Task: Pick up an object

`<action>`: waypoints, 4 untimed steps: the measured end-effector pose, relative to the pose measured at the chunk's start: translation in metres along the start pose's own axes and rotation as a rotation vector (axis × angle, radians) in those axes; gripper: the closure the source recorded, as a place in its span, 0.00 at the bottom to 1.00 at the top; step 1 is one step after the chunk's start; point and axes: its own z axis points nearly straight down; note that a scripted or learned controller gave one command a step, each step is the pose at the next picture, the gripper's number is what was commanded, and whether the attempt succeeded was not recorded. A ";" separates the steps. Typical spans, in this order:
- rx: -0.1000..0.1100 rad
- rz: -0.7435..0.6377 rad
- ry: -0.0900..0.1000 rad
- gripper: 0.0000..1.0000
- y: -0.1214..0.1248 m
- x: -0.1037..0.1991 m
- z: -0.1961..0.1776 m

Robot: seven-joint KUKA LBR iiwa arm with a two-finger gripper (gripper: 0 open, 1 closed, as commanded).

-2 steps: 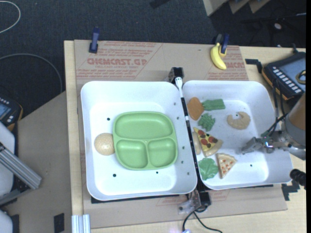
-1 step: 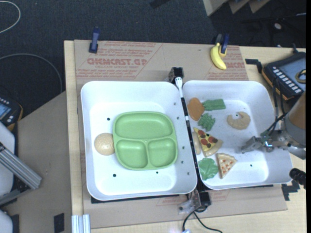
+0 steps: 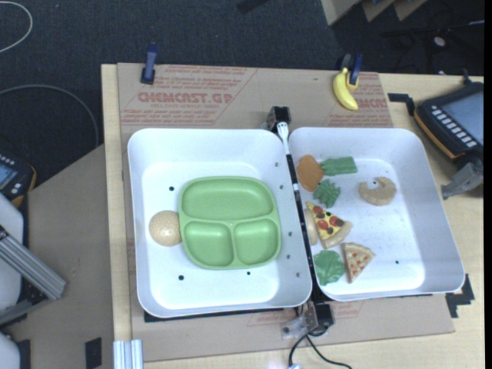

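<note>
Two shallow white bins of smooth, glossy plastic with rounded corners sit side by side, their inner rims touching along a dark seam. The left bin (image 3: 146, 167) holds a matt green plate (image 3: 229, 221), a rounded rectangle moulded into one long compartment above two smaller ones. A pale beige ball (image 3: 164, 227) with a faintly mottled skin lies touching the plate's left edge.

The right bin (image 3: 415, 229) holds seven small toy foods, most of them crowded toward its left wall. An orange-brown lump (image 3: 309, 172) lies nearest the seam, with a flat green bar (image 3: 338, 165) just beside it. A ruffled dark green piece (image 3: 327, 193) lies just below them. A tan, curled biscuit-like piece (image 3: 377, 191) sits apart, nearer the bin's middle. Lower down lie a wedge-shaped pizza slice (image 3: 329, 224) dotted red and green, a second pizza slice (image 3: 357, 260) with a crusty edge, and a leafy green piece (image 3: 329, 267) touching that second slice.

Both bins rest on a brown board (image 3: 192, 94) printed in faded red letters. Blue clamps (image 3: 149, 64) stand on its far edge, and a yellow toy banana (image 3: 345, 91) lies on the board by the right one. A black clip (image 3: 280, 118) grips the far end of the seam. The board lies on a pale wooden bench (image 3: 77, 183), beyond which is dark carpet (image 3: 61, 52). A handheld control pendant (image 3: 457, 125) with an orange rim lies at the right
</note>
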 end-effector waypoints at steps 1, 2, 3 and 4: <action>-0.002 -0.001 -0.001 0.00 0.010 0.009 -0.238; 0.036 0.000 0.015 0.00 -0.004 0.066 -0.007; 0.036 -0.003 0.016 0.00 -0.008 0.137 0.131; 0.016 0.002 0.008 1.00 -0.004 0.131 0.112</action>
